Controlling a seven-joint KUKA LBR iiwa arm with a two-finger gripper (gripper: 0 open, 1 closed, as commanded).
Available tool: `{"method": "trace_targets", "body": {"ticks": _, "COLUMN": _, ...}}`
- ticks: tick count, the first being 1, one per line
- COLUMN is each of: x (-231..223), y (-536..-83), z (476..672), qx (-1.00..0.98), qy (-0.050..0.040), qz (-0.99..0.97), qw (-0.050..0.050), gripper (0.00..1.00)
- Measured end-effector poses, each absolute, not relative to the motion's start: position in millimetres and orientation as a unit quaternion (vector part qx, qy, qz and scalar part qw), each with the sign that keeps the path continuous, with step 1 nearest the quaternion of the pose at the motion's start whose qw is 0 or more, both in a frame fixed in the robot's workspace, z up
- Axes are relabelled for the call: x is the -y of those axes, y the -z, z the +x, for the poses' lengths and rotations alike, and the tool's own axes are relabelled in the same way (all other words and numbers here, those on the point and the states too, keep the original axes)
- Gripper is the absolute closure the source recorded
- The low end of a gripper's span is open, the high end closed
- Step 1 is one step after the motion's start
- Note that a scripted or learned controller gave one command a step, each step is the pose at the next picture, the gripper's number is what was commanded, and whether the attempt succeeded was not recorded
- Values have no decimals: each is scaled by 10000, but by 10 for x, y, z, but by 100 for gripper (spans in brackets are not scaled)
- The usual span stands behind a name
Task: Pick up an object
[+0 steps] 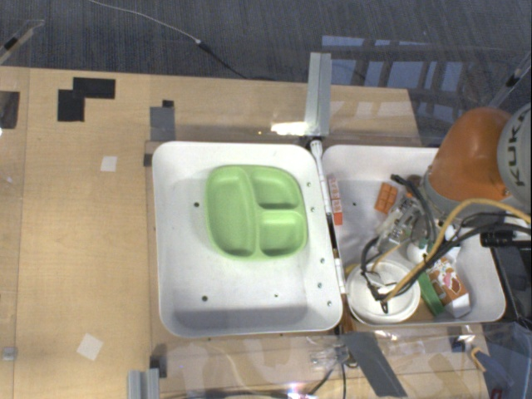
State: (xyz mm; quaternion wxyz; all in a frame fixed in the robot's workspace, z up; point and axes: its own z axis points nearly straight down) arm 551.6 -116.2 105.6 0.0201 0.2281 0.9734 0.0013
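White bowl [384,299] half-hidden under cables; gripper [405,223] obscured in right bin [357,166]

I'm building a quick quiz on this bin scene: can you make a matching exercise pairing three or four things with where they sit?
Things:
1. green divided tray
2. white bowl
3. orange band
4. small orange item

Places:
A. near front edge of the right bin
B. middle of the left bin
C. on the arm, over the right bin's far right
D. upper part of the right bin, left of the arm

Pairs: 1-B, 2-A, 3-C, 4-D
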Motion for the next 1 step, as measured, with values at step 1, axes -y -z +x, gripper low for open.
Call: {"method": "trace_targets", "body": {"ticks": 1, "x": 1021, "y": -2707, "z": 5192, "qx": -9740, "qy": -7, "qz": 2264, "qw": 91, "gripper": 100}}
